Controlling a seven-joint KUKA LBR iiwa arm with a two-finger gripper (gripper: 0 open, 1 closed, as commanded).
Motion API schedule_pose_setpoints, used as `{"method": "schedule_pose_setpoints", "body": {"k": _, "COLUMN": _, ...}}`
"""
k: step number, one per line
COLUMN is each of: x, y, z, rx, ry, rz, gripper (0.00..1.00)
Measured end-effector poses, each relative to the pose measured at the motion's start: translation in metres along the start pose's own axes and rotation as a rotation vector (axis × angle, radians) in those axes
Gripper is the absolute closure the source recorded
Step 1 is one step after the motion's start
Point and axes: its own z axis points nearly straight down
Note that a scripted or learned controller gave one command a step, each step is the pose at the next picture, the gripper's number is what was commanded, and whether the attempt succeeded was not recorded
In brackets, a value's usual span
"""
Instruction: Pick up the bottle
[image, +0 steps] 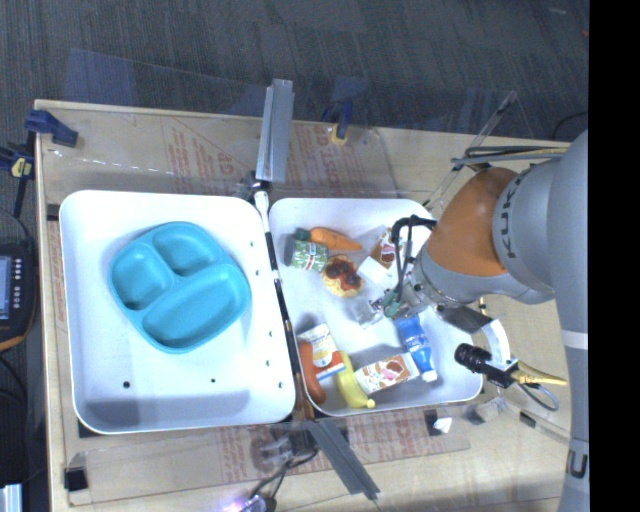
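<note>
Two white bins are seen side by side: the left bin (80, 300) is taken up by a blue divided plate (180, 285), the right bin (300, 215) by small groceries. Over the right bin's right half the arm (500, 235) is lowered, gripper (398, 298) set just above the blue-and-white bottle (416, 348), presumably for a grab; its opening cannot be told. No label can be read.

Both bins (90, 400): smooth white plastic, slight sheen. Divided tray (180, 285): glossy blue plastic. Bottle (415, 345): clear blue plastic w/ white label. Carton (385, 372): printed paper. Bench (150, 140): matt pale wood, printed marks. Arm (540, 230): smooth grey shell w/ glossy orange band.
</note>
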Motion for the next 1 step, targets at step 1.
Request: {"method": "schedule_pose_setpoints", "body": {"k": 1, "x": -0.0171, "y": 0.0424, "z": -0.1524, "rx": -0.006, "ry": -0.006, "rz": -0.019, "gripper": 1.0}}
